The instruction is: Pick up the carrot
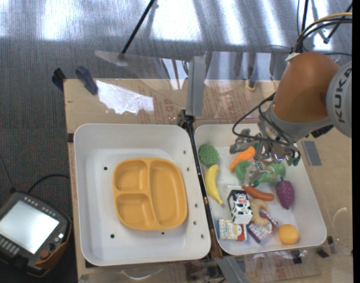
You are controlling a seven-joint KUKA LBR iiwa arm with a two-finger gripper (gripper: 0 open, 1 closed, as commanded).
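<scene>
The carrot (243,157) is a short orange piece lying at a slant in the upper middle of the right bin (312,217). My gripper (263,152) hangs low over that bin, directly to the right of the carrot. The carrot's right end reaches up to the gripper's metal parts, and I cannot tell whether they touch. Under and just below the gripper sits a green pepper (263,171), partly hidden by it.
The right bin also holds a green bumpy vegetable (208,154), a banana (213,183), a red sausage (259,193), purple grapes (284,193), a cow-print milk carton (240,206), small cartons (230,229) and an orange (288,234). A yellow divided tray (150,192) lies in the left bin (91,158).
</scene>
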